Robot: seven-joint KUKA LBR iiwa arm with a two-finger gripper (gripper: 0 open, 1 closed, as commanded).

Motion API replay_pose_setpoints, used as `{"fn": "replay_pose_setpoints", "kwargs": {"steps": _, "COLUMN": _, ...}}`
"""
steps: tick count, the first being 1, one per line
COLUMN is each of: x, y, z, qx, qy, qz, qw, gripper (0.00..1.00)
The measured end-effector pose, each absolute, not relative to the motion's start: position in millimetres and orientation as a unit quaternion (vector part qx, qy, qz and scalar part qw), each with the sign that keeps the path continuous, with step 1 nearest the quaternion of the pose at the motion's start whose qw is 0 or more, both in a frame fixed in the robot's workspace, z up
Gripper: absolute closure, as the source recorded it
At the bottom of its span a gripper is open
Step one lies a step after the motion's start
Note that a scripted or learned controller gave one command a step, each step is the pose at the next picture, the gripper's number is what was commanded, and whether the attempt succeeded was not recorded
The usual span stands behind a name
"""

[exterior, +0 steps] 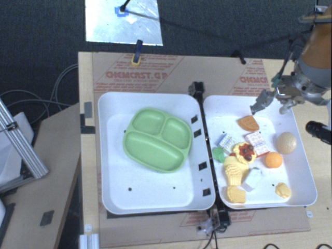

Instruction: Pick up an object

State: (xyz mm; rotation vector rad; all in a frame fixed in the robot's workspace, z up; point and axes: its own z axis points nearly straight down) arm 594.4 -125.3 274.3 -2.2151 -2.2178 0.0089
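My gripper [273, 103] hangs over the back of the right bin [306, 188], its two fingers spread open with nothing between them. Just below it lies an orange wedge-shaped piece [248, 122]. Further forward sit a red-and-white packet [257, 141], a beige egg-shaped ball [286, 142], an orange ball [273, 160], a yellow-and-red toy [243, 151], a blue-and-white packet [226, 140], a green piece [218, 154] and yellow food toys [234, 174].
The left bin [111, 191] holds a green divided plate [157, 139]. A black divider with clips [203, 139] separates the bins. A metal sheet [123, 14] lies on the floor behind the bench, and a metal frame [18, 144] stands at the left.
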Motion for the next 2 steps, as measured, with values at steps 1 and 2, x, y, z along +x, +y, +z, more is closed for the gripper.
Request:
{"fn": "replay_pose_setpoints", "kwargs": {"steps": 1, "x": 596.2, "y": -125.1, "z": 280.7, "qx": -0.706, "qy": -0.708, "qz": -0.0005, "qw": -0.001, "gripper": 0.00}}
{"fn": "replay_pose_setpoints", "kwargs": {"steps": 2, "x": 593.5, "y": -115.1, "z": 229.5, "qx": -0.706, "qy": -0.708, "qz": 0.0003, "qw": 0.001, "gripper": 0.00}}
